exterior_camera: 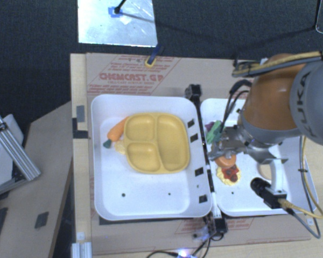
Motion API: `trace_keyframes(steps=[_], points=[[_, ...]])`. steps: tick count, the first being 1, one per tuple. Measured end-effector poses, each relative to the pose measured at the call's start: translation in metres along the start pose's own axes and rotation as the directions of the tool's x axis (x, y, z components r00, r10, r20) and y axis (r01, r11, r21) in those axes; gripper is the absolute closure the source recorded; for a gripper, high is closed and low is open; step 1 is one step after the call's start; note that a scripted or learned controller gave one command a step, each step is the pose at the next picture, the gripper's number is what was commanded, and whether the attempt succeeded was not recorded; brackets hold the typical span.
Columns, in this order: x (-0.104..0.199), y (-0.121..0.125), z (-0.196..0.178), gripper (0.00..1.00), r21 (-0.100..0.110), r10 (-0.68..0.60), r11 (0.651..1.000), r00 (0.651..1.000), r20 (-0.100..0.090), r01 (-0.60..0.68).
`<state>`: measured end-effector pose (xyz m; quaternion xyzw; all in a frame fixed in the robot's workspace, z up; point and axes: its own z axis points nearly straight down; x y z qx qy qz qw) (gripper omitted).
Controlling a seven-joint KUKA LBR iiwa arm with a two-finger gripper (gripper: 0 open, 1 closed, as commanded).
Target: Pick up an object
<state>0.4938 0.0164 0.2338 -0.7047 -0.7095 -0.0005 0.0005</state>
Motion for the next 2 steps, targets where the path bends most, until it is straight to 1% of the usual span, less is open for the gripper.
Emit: trace_keyframes(steps=[1, 2], points=[[0.0018, -0.0011, -0.0003, 1.0, -0.001, 0.001, 1.0, 1.0, 0.0, -0.001], [0.0044, 0.0052, 0.0036, 1.0, -0.001, 0.001, 1.0, 1.0, 0.001, -0.001]])
